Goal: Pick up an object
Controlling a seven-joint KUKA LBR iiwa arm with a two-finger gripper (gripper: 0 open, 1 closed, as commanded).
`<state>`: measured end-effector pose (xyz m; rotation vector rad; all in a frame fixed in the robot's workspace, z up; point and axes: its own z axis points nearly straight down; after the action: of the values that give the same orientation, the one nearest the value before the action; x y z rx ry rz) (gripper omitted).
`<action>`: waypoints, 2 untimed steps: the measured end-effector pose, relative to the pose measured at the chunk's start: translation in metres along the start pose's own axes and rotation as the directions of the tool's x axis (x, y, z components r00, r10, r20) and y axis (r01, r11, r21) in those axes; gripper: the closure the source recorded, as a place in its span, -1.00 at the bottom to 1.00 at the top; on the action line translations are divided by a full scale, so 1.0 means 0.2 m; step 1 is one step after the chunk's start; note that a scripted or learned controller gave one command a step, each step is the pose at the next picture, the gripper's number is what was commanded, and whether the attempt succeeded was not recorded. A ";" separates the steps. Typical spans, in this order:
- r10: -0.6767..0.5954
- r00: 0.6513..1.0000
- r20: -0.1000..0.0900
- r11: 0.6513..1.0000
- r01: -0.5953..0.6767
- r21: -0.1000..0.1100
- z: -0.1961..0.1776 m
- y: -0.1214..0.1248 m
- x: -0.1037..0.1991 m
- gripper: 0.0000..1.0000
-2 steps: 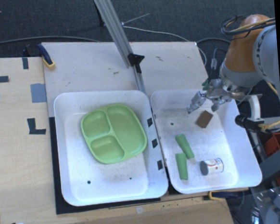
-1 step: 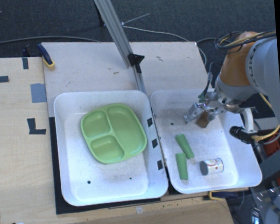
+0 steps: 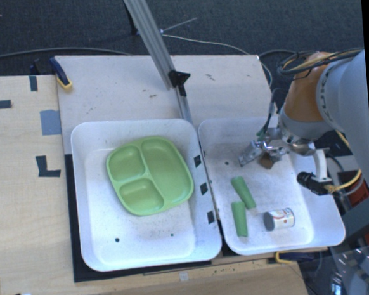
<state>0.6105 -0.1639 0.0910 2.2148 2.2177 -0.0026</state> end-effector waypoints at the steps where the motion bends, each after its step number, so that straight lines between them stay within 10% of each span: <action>1: -0.001 1.000 -0.002 1.000 0.001 -0.002 -0.06 0.00 0.01 1.00; 2: -0.001 1.000 -0.006 1.000 0.001 0.001 -0.30 0.05 0.03 1.00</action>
<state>0.6203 -0.1584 0.1501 2.2176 2.2220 0.0028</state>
